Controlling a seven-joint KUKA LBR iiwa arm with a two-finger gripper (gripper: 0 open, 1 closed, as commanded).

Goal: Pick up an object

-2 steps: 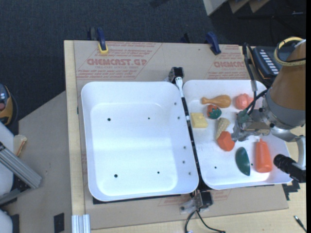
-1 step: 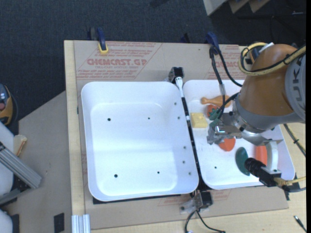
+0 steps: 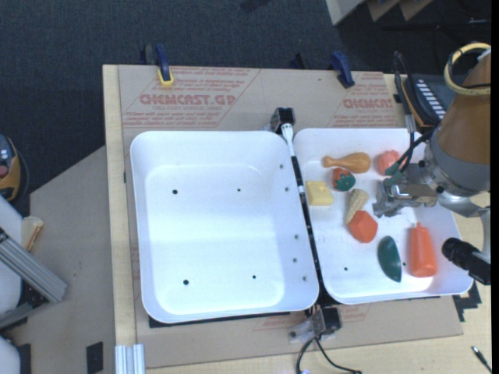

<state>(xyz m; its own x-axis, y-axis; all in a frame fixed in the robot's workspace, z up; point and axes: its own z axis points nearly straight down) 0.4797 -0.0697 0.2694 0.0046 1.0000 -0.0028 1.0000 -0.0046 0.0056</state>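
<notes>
Bench is carrying two white bins | right bin [image 3: 343, 287] is holding the toys | gripper [image 3: 387, 201] is hovering over the cone [image 3: 356, 203] and red piece [image 3: 362, 227] | jaw state: cannot tell | best bet: be centring on one toy, descending straight, avoiding neighbours.

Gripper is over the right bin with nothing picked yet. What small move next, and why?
Probably ease the gripper down and slightly left onto the red-orange piece. It lies just below the gripper, with bare floor to its left. The cone-shaped piece almost touches its top, so approach from the lower side.
</notes>
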